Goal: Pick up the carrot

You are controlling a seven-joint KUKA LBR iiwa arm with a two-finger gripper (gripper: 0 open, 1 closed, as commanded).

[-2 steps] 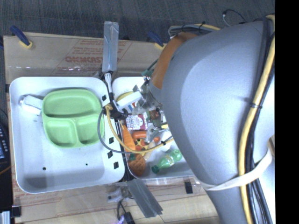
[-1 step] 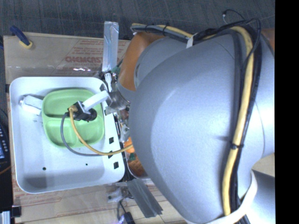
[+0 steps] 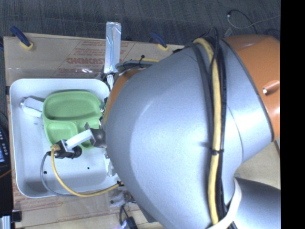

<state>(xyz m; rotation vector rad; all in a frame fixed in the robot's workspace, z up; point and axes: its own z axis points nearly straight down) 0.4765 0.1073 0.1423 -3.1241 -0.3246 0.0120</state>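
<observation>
My gripper (image 3: 97, 136) is low over the left white bin (image 3: 19, 128), near its right side, at the front right corner of a green plastic dish (image 3: 71, 109). The dish lies in the back half of that bin and has a smaller lobe toward the front. The big grey arm (image 3: 190, 137) covers the right part of this bin and everything to its right, so whatever lies under it is hidden.
A small white tube-like object (image 3: 31, 106) lies at the bin's left, touching the dish. A silver upright strip (image 3: 113, 44) stands behind the bin. Blue clamps (image 3: 21, 36) (image 3: 157, 38) hold the brown board at the back edge.
</observation>
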